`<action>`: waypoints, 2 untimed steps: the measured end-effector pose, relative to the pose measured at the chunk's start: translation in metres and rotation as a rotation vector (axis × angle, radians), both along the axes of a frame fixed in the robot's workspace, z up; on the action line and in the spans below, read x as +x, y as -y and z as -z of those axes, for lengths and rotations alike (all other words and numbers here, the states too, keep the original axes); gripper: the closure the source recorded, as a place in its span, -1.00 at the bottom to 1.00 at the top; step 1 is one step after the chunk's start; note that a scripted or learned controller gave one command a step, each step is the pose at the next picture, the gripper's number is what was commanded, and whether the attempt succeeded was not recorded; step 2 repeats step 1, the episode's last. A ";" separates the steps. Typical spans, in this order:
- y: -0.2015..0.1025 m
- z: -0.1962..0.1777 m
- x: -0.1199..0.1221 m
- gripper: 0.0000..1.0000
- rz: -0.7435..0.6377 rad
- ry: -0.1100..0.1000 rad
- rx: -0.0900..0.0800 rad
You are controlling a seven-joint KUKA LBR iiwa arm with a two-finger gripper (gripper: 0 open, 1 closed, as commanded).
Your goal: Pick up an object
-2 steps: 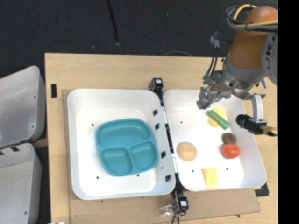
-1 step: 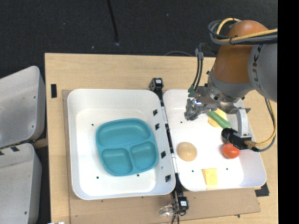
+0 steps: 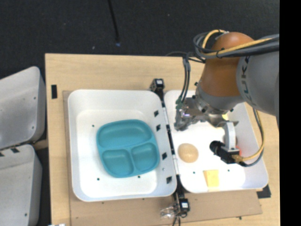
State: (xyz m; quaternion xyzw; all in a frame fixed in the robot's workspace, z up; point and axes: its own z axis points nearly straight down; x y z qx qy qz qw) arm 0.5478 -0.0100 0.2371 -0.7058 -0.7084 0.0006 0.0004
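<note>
Now I hover my fingers (image 3: 184, 119), spread and holding nothing, just above the bun (image 3: 188, 152); next, descend and pinch.

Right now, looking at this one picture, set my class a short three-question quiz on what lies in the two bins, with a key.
1. True or false: the teal divided tray lies in the same bin as the yellow block.
2. Multiple choice: the tan round object lies in which bin? A) left bin B) right bin C) on the wooden bench outside both.
3. Fill in: the tray has ___ compartments.

Key
1. False: the tray is in the left bin, the block in the right.
2. B, near the divide between the bins, up and left of the yellow block.
3. Three: one wide, two smaller.
</note>
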 end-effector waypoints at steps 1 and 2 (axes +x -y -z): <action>-0.057 -0.003 -0.020 1.00 -0.004 0.001 0.003; -0.057 -0.003 -0.020 1.00 -0.004 0.001 0.003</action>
